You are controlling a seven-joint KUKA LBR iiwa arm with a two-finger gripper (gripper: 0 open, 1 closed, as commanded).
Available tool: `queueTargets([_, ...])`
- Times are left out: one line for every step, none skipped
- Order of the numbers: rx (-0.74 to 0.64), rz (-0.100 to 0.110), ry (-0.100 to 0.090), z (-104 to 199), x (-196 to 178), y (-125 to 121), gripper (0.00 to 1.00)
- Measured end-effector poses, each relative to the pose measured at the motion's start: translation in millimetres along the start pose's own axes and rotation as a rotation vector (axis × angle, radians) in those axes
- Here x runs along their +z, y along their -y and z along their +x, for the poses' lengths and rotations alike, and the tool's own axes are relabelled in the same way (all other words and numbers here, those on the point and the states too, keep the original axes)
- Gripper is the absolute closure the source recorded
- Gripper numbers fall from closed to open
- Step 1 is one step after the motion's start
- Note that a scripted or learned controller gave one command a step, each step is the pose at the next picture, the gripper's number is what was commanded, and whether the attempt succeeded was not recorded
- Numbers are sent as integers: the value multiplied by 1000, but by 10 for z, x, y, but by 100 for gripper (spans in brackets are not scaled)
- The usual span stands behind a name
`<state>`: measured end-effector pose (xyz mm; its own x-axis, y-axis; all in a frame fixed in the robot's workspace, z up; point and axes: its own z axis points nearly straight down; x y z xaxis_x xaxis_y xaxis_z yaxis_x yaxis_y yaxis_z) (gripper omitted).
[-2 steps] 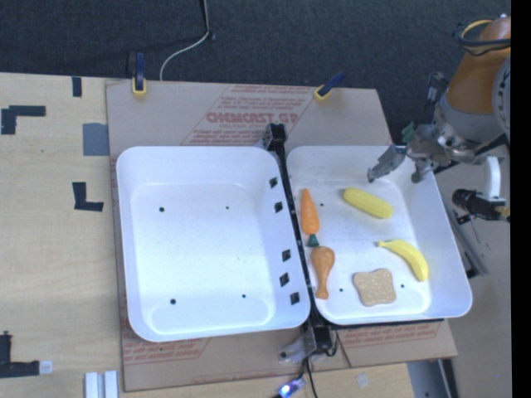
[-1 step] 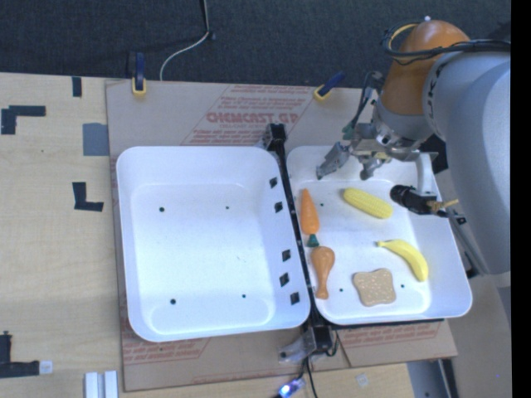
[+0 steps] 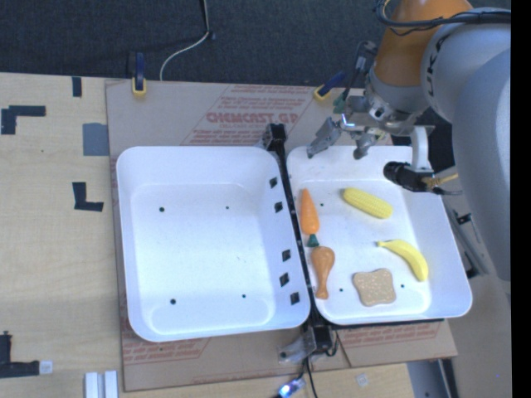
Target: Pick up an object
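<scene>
Writing: red print on the cardboard sheet [image 3: 241,114] under the bins, beyond the far rim of the left bin; it is too blurred to read with certainty. No other labels can be read.

Bench: a pale wooden bench [image 3: 50,222] with dark tape marks on its left part.

Left bin: a shallow white bin [image 3: 199,160] with small dark dots on its floor.

Right bin: a shallow white bin [image 3: 440,222], touching the left bin along a row of black clips.

Arm: grey, with an orange band [image 3: 419,11], reaching in from the right over the far edge of the right bin.

Pincer: the pincer [image 3: 342,143] hangs above the far left part of the right bin. Its two fingers are spread apart, released, with nothing between them.

Carrot: an orange carrot [image 3: 309,212] lies along the left wall of the right bin, nearer than the pincer and a little to its left.

Drumstick: an orange-brown drumstick [image 3: 321,269] lies just nearer than the carrot, by the same wall.

Corn: a yellow corn cob [image 3: 367,203] lies in the middle of the right bin, nearer than the pincer and slightly right of it; it is the closest yellow item to the pincer.

Banana: a yellow banana [image 3: 406,257] lies toward the right side of the bin, well apart from the pincer.

Toast: a tan slice of toast [image 3: 374,287] lies by the near rim, between the drumstick and the banana, farthest from the pincer.
</scene>
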<state>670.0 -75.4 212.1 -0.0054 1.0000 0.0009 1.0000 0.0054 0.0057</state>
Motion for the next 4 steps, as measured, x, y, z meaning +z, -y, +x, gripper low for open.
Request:
queueTargets([7,3,3,-347,-481,569,0])
queueTargets([6,13,0,-426,84,926,0])
queueTargets([3,12,-1,40,285,1393,0])
queueTargets([2,8,0,260,276,1386,0])
